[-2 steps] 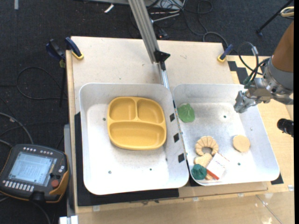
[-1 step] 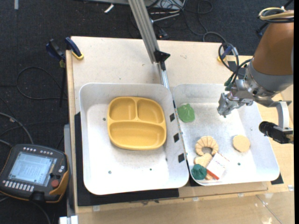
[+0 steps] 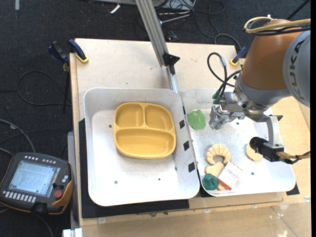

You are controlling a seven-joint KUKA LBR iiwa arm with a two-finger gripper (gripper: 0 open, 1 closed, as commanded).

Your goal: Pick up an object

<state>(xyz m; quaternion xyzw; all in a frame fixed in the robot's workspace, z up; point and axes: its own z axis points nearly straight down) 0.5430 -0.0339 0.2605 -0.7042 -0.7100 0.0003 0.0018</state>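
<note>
Over the right bin (image 3: 276,184), the gripper (image 3: 217,121) hangs beside a green object (image 3: 196,119). I cannot tell its grip. A yellow tray (image 3: 144,130) sits left.

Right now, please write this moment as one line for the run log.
gripper: above right bin, beside green object | holding: nothing seen | yellow tray: left bin

left bin (image 3: 98,147) — divided tray (image 3: 144,130) inside | right bin (image 3: 276,181) — toy (image 3: 196,119) by its left wall, ring-shaped item (image 3: 218,153) nearer front, small box (image 3: 230,176) and perhaps another toy (image 3: 211,181) at front-left corner
</note>
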